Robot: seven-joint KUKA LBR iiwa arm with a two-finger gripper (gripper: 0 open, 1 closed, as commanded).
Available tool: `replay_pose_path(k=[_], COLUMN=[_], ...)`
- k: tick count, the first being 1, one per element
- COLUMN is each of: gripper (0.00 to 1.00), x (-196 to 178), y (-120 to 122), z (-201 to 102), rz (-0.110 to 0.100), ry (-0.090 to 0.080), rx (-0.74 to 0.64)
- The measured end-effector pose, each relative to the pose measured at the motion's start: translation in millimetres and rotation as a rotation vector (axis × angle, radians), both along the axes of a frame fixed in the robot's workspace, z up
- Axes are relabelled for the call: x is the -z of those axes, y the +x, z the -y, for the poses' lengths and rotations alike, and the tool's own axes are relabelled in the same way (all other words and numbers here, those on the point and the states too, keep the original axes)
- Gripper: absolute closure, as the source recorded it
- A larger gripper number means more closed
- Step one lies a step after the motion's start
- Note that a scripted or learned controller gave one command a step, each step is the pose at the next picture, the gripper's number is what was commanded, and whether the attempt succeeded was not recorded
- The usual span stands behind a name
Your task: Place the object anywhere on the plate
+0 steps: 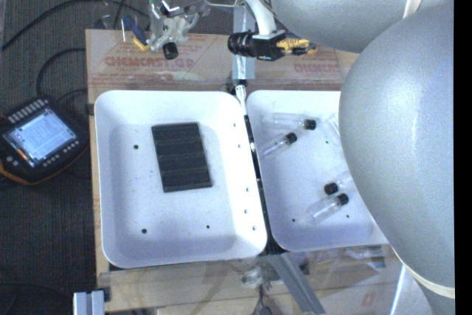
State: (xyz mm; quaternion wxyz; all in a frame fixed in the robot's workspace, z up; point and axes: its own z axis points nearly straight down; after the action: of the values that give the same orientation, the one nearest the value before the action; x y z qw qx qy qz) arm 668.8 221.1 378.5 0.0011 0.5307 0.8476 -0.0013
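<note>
A dark ribbed rectangular plate (181, 156) lies flat in the middle of the left white bin (118, 225). My gripper (168, 39) hangs high over the bench's back edge, beyond the left bin's far rim and up-left of the plate. A clear vial with a black cap (170, 50) shows between its fingers, cap end lowest. Several more clear black-capped vials lie in the right bin (295, 232), one near the rear (293, 121), one beside it (279, 144), and a pair toward the front (330, 203).
The arm's large grey body covers the right side of the right bin. A black and yellow fitting (267, 45) sticks out at the back between the bins. A teach pendant (37, 142) lies on the floor to the left, with cables nearby.
</note>
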Motion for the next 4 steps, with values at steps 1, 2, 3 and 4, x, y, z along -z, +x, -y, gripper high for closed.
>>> replay_pose_path(k=[1,2,3,4], gripper=[1.00,1.00,1.00,1.00], x=[-9,-18,-26,-35], y=[0,0,0,0], z=[-2,-3,-4,-5], rz=[0.001,0.001,0.002,0.003], ry=[-0.003,-0.007,-0.010,-0.013], rx=[-0.003,-0.004,-0.005,-0.006])
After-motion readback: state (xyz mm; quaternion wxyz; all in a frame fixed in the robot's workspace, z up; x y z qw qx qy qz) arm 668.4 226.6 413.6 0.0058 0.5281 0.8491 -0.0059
